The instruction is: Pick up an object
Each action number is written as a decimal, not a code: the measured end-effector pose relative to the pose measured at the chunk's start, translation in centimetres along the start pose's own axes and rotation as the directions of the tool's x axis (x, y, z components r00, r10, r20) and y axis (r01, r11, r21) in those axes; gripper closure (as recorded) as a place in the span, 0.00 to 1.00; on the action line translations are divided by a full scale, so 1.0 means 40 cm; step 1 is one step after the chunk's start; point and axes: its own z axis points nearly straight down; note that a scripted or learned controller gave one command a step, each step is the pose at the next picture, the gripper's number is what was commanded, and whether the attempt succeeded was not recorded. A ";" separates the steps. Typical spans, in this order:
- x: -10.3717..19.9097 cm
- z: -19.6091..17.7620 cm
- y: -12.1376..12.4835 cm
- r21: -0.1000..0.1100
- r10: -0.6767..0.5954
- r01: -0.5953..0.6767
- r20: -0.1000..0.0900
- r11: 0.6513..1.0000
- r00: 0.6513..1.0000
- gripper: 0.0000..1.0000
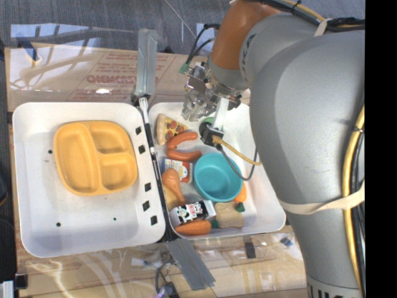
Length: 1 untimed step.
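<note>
My gripper (197,110) hangs over the far end of the right bin (268,211), just above and right of a pizza slice (168,128). It is open, with nothing between its fingers. Below it lie two red sausages (182,139) (184,155), a teal bowl (217,177), a brown drumstick (172,188), a black-and-white milk carton (190,212), a third sausage (193,228) and a tan biscuit (229,216). An orange piece (241,194) peeks out beside the bowl.
The left bin (31,166) holds a yellow divided plate (95,156). A grey divider strip (146,67) runs between the bins at the back. The big grey arm (304,123) overhangs the right bin's right side. Cardboard (93,73) lies behind the bins.
</note>
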 end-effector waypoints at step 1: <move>-0.207 -0.065 0.046 0.002 -0.080 0.080 0.003 0.997 0.997 1.00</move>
